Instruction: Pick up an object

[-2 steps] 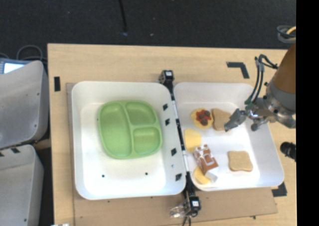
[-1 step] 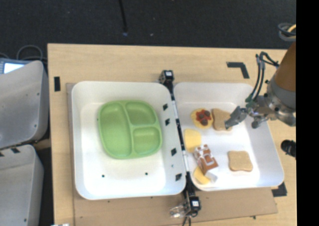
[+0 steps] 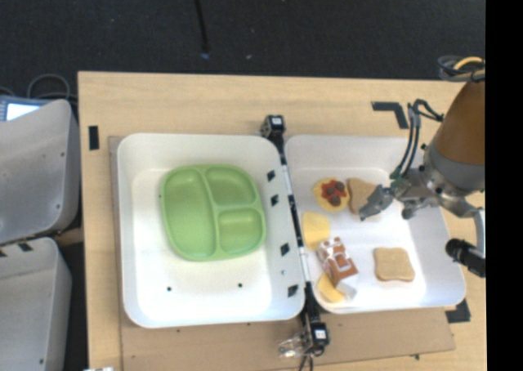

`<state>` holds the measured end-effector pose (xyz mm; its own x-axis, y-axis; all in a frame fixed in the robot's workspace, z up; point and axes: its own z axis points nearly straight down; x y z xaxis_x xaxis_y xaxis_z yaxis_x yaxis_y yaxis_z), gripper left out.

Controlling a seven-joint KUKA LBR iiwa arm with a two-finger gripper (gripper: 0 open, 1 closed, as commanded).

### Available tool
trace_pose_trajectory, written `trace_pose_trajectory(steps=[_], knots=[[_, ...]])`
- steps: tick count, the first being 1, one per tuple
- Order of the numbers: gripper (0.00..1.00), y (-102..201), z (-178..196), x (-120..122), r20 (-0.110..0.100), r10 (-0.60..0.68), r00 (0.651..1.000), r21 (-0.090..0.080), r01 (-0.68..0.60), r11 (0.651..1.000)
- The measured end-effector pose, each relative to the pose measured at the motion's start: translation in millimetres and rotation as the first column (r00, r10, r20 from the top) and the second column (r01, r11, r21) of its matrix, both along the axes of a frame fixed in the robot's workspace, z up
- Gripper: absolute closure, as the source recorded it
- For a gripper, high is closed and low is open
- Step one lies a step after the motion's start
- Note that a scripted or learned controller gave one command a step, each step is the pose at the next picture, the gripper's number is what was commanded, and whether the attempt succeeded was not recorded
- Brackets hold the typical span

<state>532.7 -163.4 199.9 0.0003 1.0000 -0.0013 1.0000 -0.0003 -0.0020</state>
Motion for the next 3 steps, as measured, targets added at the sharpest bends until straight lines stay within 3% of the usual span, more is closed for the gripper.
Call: trace_pose_trajectory(steps=[1, 2, 3], knots=[[0.0, 3, -63, -4, -0.003, -0.001, 1.0, 0.001, 0.001, 1.0], [0.0, 2, -101, -4, 0.0, -0.002, 1.0, 0.0, 0.002, 1.0], [1.0, 1, -88, -3, 0.006, -0.009, 1.0, -0.001, 0.009, 1.0]])
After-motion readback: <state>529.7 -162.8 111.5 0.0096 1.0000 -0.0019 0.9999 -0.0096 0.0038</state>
